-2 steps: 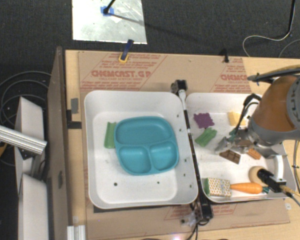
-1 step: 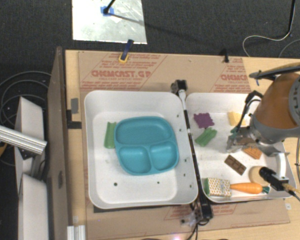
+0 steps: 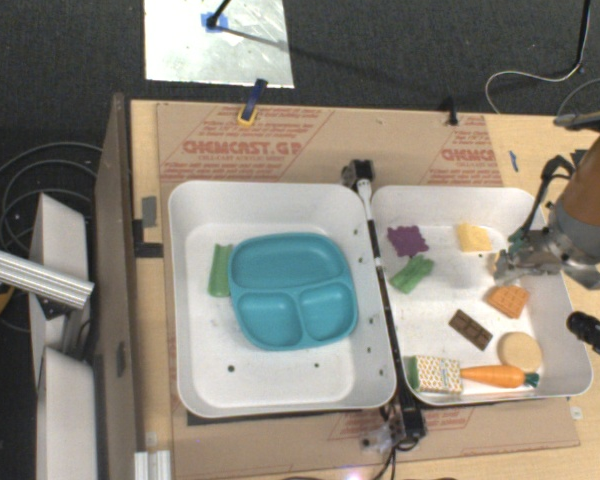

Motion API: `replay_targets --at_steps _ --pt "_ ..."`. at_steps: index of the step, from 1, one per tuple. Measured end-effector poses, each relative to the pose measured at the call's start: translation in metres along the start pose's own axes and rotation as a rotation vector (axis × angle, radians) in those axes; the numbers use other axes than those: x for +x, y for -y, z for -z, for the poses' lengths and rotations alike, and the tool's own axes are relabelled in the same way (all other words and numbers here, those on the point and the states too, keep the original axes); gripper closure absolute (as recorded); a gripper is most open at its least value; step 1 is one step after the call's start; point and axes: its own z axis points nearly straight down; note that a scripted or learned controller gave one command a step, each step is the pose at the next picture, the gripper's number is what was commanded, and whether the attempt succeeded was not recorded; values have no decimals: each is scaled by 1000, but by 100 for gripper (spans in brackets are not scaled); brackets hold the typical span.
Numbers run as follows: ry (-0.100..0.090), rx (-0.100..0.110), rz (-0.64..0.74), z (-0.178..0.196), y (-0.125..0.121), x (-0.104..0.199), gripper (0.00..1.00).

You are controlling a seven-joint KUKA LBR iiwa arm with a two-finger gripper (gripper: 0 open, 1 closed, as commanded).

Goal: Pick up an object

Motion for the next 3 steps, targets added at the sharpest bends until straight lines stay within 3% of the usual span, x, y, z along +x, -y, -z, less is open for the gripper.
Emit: replay_targets --at_steps 1,2,3 --pt "-3 4 2 -3 1 3 0" --pt "0 -3 8 -5 -77 -17 0" --pt "-3 4 2 -57 -45 -22 0"
